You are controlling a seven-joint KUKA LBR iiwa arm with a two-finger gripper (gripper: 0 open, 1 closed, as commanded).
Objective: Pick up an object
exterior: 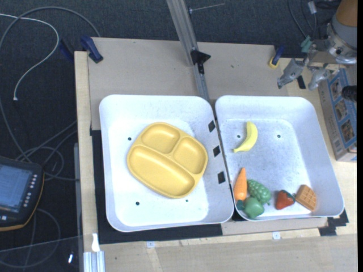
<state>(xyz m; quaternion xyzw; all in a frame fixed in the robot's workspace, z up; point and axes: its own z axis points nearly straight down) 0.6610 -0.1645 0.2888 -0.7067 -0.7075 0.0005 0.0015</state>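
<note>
The right bin (309, 115) holds a yellow banana (247, 137) near its middle. Along its front edge lie an orange carrot (241, 183), a bunch of green grapes (260, 190), a green pepper (253, 208), a red strawberry (284, 199) and a brown waffle (307, 197). My gripper (295, 78) hangs beyond the back right corner of that bin, above the bench and well away from every item. Its fingers stand open with nothing between them.
The left bin (113, 152) carries a yellow divided plate (167, 159). A slanted metal post (181, 16) rises behind the bins. Blue clamps (91, 49) sit at the bench's back corners. A printed box (342, 115) stands right of the right bin.
</note>
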